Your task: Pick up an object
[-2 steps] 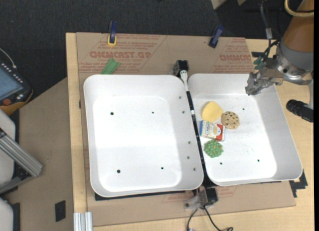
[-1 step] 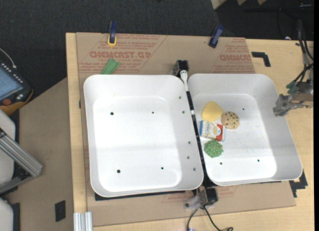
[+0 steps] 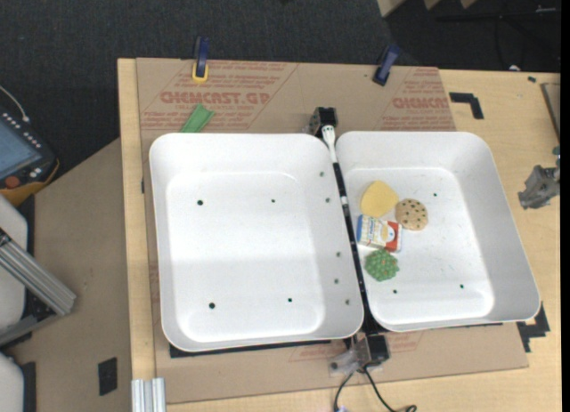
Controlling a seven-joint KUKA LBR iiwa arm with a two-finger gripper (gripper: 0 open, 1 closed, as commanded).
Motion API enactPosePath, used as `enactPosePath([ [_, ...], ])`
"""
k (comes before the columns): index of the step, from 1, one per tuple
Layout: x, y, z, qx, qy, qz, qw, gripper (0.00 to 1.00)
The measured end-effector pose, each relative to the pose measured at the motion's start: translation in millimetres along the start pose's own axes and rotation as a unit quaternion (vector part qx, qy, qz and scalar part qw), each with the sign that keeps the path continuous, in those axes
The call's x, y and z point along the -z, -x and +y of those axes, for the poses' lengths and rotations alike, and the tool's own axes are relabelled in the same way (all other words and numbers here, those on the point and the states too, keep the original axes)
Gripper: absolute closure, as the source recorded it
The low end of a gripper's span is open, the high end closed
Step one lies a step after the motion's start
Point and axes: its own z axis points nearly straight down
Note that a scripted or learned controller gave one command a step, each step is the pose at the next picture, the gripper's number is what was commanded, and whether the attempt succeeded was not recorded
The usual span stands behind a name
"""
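One camera is covering this, sitting fixed above the desk (image 3: 93, 250) and looking down at a slant. It is hanging back at a middling distance, far enough to be taking in both bins whole, with the cardboard sheet (image 3: 267, 90) under them showing on every side. The tool (image 3: 539, 186) is peeking in at the frame's right edge, with the right bin (image 3: 499, 189) lying just beside it and the left bin (image 3: 162, 223) sitting beyond that, well away from the tool. Past the desk's far edge, the lens is catching a stretch of dark floor (image 3: 134, 1) along the top.
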Motion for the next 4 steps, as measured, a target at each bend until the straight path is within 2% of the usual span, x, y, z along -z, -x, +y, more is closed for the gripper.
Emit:
enactPosePath([
  [1, -56.8, -64.2, 14.6, 0.003, -0.008, 0.003, 1.0, 1.0],
  [2, -7.3, 51.4, 2.1, -0.006, -0.002, -0.003, 1.0, 1.0],
  [3, 51.1, -14.7, 2.7, 0.002, -0.001, 0.0, 1.0, 1.0],
  [4, -30.3, -79.2, 9.4, 0.002, -0.009, 0.003, 0.9999, 1.0],
])
